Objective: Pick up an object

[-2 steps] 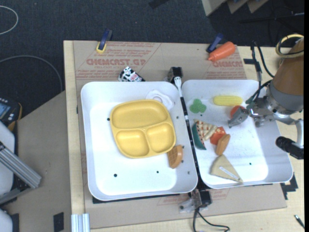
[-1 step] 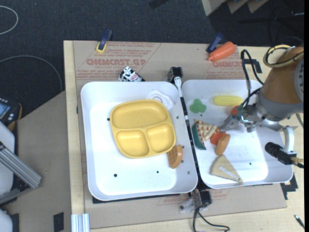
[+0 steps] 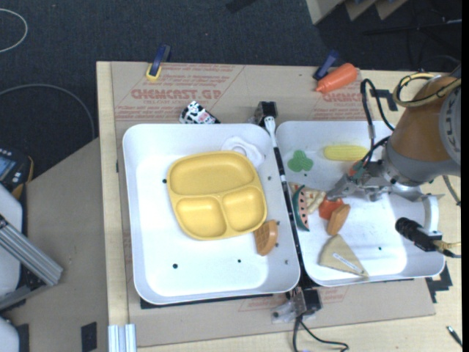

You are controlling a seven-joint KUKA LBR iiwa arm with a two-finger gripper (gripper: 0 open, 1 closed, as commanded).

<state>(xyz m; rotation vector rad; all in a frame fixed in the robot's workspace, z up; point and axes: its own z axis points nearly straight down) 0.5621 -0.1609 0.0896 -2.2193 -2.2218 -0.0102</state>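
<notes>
Camera view: our gripper [image 3: 350, 188] sits low in the right bin [image 3: 381, 266], just above the orange-red piece [image 3: 335, 215]. That's our likeliest target: just below and slightly left of the tool, long axis running down-left. Can't tell the gripper's state; nothing is visibly held.

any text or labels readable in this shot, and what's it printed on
"GKEMCAST G.P", roughly, in faded red letters on the board behind the left bin; the spelling is uncertain.
A matching red print on the board behind the right bin is too blurred to read.
No other text is legible.
</notes>
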